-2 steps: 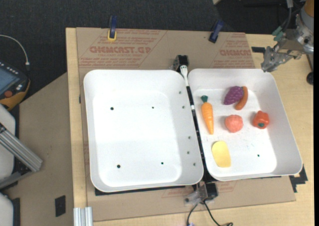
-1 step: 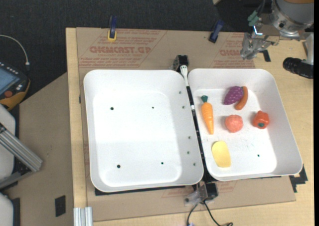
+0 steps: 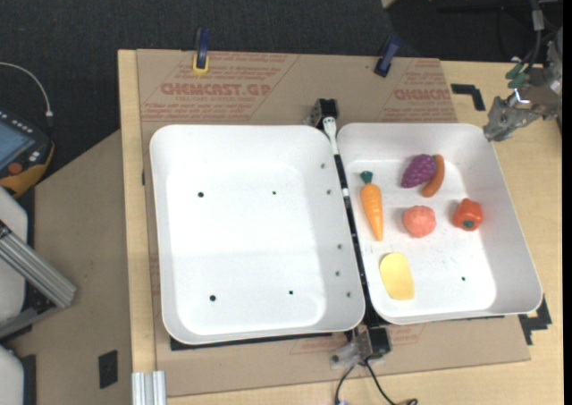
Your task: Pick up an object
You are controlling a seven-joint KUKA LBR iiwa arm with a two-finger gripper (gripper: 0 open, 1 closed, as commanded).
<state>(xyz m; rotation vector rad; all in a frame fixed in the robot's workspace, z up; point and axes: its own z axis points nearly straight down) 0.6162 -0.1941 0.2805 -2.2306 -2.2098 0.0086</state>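
Though no object is picked out by the task, all the candidates lie in the right bin:

Nearest candidate: the red pepper (image 3: 466,214), at the right side of the right bin (image 3: 500,256), well apart from the tool (image 3: 502,117) and nearer the camera than it; in my judgement the shortest reach.

Other objects: purple grapes (image 3: 418,170) at the far middle, with an orange sausage-like piece (image 3: 434,177) touching their right side; a carrot (image 3: 372,207) near the bin's left wall; a round pink fruit (image 3: 418,221) between carrot and pepper; a yellow piece (image 3: 397,275) at the near side.

Long axes: the carrot runs far to near, green top at the far end; the sausage-like piece slants along the grapes.

Direction from tool: every object lies to the left and nearer than the tool, so the coming move would go inward over the bin's far right corner and down.

Tool: hovers just outside the right bin's far right corner, above the bench (image 3: 268,81); holds nothing visible and touches no object; whether it is open or closed I cannot tell at this size.

Left bin (image 3: 241,233): alongside, walls touching the right bin's.
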